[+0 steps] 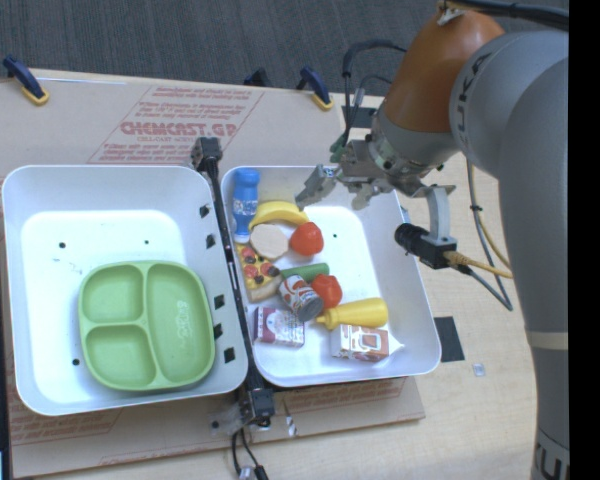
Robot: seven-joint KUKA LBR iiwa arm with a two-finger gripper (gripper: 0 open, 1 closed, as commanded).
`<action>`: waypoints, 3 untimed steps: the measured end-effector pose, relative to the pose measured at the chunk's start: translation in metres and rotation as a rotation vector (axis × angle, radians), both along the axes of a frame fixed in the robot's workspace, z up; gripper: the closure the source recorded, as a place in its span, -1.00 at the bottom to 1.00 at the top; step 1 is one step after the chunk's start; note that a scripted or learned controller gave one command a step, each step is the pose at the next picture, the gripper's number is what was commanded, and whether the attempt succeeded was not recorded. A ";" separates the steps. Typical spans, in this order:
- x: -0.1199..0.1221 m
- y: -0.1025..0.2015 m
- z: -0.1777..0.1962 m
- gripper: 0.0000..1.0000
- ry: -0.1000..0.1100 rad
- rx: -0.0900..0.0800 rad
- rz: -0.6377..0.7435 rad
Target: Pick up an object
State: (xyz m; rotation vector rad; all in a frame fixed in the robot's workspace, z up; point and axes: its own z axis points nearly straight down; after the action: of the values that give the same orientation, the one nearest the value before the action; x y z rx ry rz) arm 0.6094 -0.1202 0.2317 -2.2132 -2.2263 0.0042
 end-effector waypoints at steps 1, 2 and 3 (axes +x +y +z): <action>0.000 0.001 0.010 1.00 0.002 0.001 0.004; 0.047 -0.007 -0.029 1.00 0.000 -0.002 0.003; -0.020 -0.011 -0.003 1.00 0.000 -0.001 0.001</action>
State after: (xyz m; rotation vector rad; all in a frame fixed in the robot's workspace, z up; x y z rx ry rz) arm 0.5898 -0.1315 0.2290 -2.2130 -2.2278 0.0054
